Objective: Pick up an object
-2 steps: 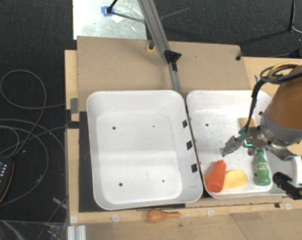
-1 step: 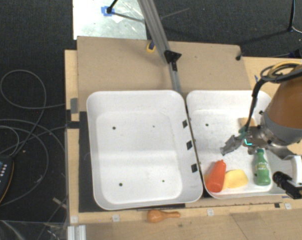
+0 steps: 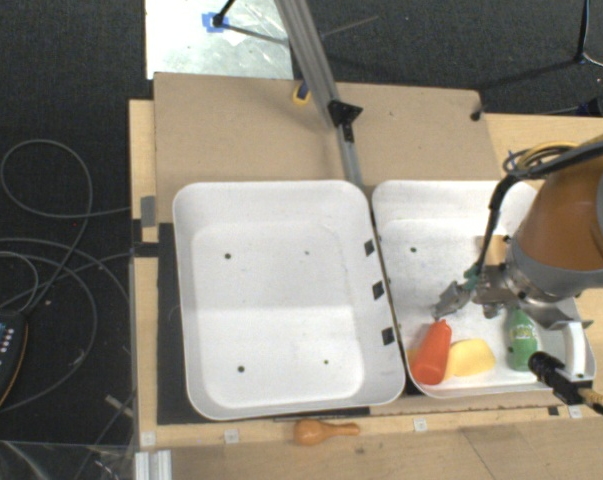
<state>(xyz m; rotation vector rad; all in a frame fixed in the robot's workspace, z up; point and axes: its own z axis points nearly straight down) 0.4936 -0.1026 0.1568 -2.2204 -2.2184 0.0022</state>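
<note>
In the right bin (image 3: 421, 228), near its front edge, lie an orange-red carrot-shaped object (image 3: 432, 351), a yellow object (image 3: 470, 358) beside it, and a green bottle (image 3: 522, 338) further right. My gripper (image 3: 458, 298) hangs just above and behind the orange-red object, with the arm's orange band (image 3: 566, 223) to its right. Nothing shows between the fingers. The arm partly covers the green bottle.
The left bin (image 3: 276, 298) lies beside the right one, sharing a clipped edge. A small orange-tan object (image 3: 324, 430) rests on the bench in front of the left bin. A metal pole (image 3: 316, 58) slants over the back of the bench.
</note>
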